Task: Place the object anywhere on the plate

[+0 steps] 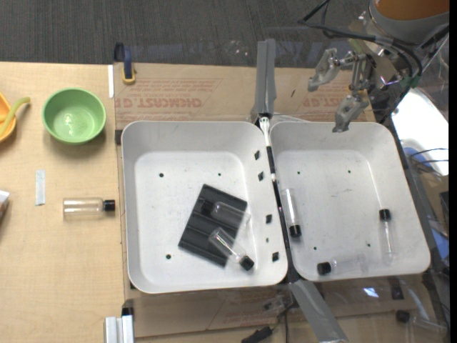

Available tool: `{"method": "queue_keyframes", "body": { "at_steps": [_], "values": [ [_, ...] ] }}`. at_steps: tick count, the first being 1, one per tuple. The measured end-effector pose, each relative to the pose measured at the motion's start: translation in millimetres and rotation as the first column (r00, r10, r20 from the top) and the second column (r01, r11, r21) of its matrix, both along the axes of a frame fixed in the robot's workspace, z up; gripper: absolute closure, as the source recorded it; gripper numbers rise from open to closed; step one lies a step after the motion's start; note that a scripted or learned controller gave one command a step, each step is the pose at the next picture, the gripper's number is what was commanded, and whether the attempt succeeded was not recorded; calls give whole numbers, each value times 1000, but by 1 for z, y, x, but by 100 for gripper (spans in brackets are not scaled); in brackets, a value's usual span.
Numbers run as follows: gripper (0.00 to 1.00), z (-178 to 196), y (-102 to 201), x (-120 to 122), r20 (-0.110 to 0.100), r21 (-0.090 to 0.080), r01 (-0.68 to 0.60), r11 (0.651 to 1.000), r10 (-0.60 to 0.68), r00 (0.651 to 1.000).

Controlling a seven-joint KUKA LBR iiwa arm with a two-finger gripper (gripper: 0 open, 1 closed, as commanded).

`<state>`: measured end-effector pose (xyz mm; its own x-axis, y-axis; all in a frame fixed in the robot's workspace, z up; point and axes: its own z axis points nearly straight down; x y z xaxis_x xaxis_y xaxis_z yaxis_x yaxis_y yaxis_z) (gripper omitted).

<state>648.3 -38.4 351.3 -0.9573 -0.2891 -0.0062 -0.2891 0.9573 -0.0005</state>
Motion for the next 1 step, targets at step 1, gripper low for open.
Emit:
{"method": "queue_keyframes", "body": {
  "at_steps": [1],
  "values": [
    [0, 82, -57, 12, 1, -1, -262, 965, 262, 965]
  ]
}}
